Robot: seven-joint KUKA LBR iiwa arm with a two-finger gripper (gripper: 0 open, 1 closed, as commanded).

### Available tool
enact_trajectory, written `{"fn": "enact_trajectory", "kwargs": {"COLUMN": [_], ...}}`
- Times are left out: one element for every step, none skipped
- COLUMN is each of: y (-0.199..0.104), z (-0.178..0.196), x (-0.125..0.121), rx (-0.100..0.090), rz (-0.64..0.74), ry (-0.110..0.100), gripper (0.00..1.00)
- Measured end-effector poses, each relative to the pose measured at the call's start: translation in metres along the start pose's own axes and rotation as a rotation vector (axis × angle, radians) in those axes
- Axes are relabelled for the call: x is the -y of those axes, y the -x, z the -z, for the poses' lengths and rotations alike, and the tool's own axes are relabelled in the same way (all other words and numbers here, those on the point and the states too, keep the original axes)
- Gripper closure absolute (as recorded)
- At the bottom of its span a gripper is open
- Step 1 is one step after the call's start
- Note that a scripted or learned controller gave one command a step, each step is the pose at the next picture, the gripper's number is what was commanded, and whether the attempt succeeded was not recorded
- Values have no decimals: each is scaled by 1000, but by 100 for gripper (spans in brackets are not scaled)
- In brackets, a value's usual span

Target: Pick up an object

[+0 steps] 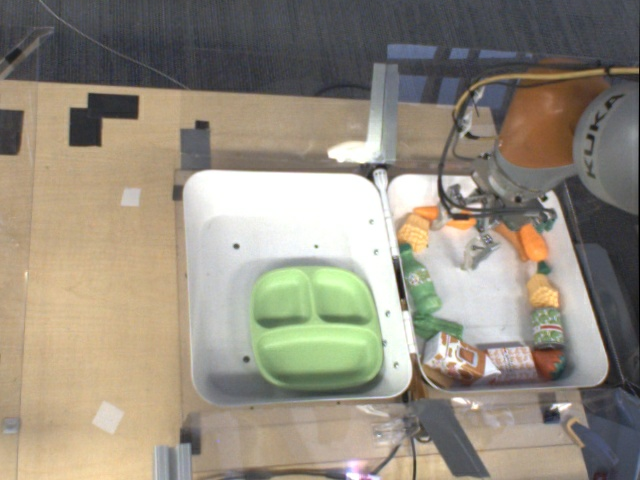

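Here the claw (481,253) hangs over the right bin (590,348) near a carrot (531,241), its grip seemingly unreadable.

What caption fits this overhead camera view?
Robot gripper hovers over the toy-food bin; green divided plate sits alone next door.

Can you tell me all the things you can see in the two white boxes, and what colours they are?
Bins: two, white, side by side; left bin, right bin.
Divided plate: one, green, in the left bin.
Carrot: one, orange, right bin, upper right.
Bottle: one, green, right bin, along its left wall.
Snack packets: two, brown and red, right bin, near edge.
Corn cob: one, yellow, right bin, right side.
Arm: one, grey and orange.
Gripper: one, metal, over the right bin.
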State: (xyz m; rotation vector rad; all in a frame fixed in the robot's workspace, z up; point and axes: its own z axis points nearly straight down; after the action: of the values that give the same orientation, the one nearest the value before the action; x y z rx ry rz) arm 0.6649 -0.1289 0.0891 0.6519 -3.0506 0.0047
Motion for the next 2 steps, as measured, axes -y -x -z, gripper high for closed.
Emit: {"fn": "enact_trajectory", "kwargs": {"y": [9, 16], "z": [16, 154], "x": [0, -23], "rx": [39, 44], "rz": [1, -9], "ry": [-14, -12], "gripper": [100, 100]}}
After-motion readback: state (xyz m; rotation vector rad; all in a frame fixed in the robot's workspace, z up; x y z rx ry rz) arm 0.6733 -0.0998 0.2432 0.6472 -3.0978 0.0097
